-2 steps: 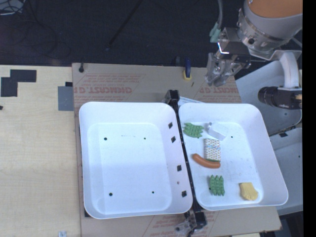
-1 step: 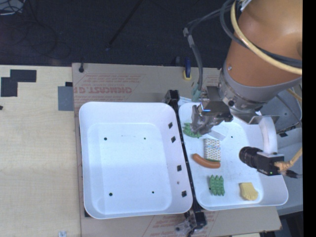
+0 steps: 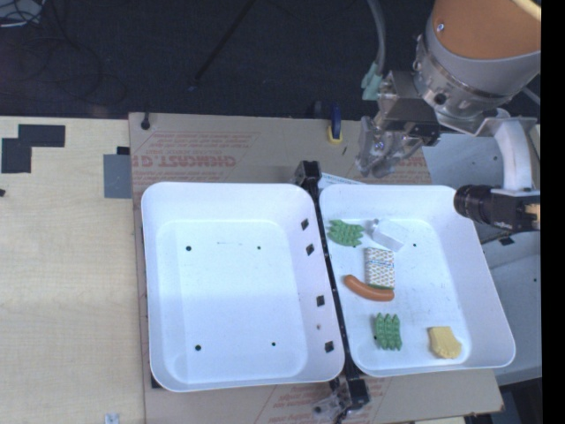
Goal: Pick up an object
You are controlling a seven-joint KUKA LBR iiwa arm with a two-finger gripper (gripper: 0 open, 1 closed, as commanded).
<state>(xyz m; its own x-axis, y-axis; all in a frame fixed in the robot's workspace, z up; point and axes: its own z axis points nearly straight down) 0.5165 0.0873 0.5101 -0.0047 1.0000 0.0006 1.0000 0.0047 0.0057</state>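
1. Objects to choose from all lie in the right bin (image 3: pixel 494 325): a green leafy piece (image 3: pixel 345 232) near its far left corner, a clear wrapped piece (image 3: pixel 388 235) just beside that, a patterned white packet (image 3: pixel 380 267) toward the middle, an orange sausage-shaped piece (image 3: pixel 368 288) touching or nearly touching the packet's near edge, a green studded block (image 3: pixel 387 331) nearer the front, and a yellow lump (image 3: pixel 444 343) in the bin's front right part.

2. Beside the right bin, the left bin (image 3: pixel 168 237) has nothing for the task in it.

3. The gripper (image 3: pixel 381 159) hangs past the right bin's far rim, over the brown board (image 3: pixel 229 153) and not over the bin floor. The view is too cluttered there to tell how it is set, open or closed. Nothing can be seen carried by it.

4. Progress, as I judge it: the pick has not begun. No object is lifted; every one rests on the right bin's floor, well apart from the gripper.

5. What is left is nearly all of it: bring the gripper over the right bin, settle on one object, come down, close on it and raise it. The yellow lump and the studded block stand clear of their neighbours, so either looks easier than the crowded group near the packet.
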